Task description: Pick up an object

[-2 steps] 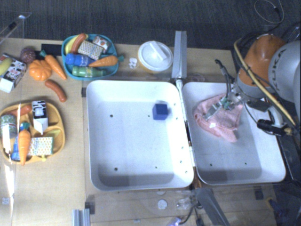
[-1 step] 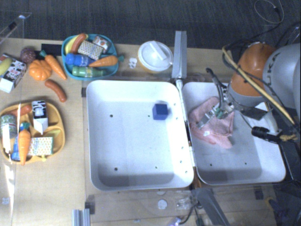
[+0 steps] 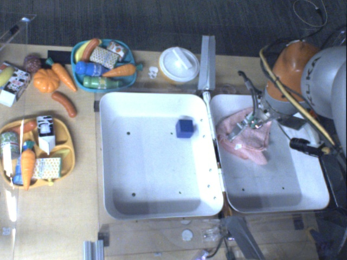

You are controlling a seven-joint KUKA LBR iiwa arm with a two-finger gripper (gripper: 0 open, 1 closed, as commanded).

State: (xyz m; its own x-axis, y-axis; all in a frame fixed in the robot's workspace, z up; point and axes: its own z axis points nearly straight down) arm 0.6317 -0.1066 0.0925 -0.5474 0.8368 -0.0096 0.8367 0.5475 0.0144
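I see the gripper low in the right bin, touching the pink cloth there; finger spread I cannot tell. Blue cube sits in the left bin.

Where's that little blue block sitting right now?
The blue block lies in the left bin, toward its upper right part, near the divider between the two bins. The pink cloth and the tool are over in the right bin.

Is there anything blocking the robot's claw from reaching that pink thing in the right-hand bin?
Nothing visible does. The gripper sits right over the pink cloth in the right bin, with nothing between them. The blue cube lies apart in the left bin.
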